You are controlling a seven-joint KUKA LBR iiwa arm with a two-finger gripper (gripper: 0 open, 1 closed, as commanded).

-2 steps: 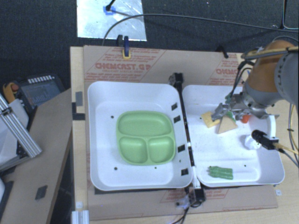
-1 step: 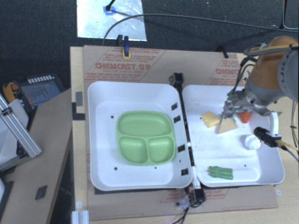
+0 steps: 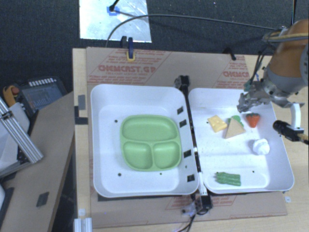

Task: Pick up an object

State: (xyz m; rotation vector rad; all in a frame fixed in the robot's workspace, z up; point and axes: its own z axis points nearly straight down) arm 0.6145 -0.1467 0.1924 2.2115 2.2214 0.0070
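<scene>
My gripper [image 3: 249,102] sits over the far-right part of the right bin [image 3: 277,180], w/ my grey arm [image 3: 288,57] and its orange band coming in from the right edge; fingers point down toward the bin floor, but can't tell how wide they are or whether anything's between them, too small and dark here.

Right bin contents: red-orange strawberry-like piece [image 3: 253,120] just below my gripper, near the bin's right wall; small green bit [image 3: 235,118] beside it; tan wedge [image 3: 235,129] touching or nearly touching that green bit, mid-bin; yellow chunk [image 3: 217,124] just left of the wedge, apart from it; white rounded obj [image 3: 261,147] closer to the right wall, near-side of the strawberry piece; green ridged item [image 3: 228,179] lying flat by the bin's near edge, well apart from the rest.

Left bin [image 3: 104,129] holds a light green divided plate [image 3: 148,142], three compartments, roughly centred.

Both bins rest side by side on a cardboard sheet [image 3: 159,66] on the bench; black clips [image 3: 183,82] along the seam btw them; a yellow clamp [image 3: 130,52] at the cardboard's far edge.
</scene>
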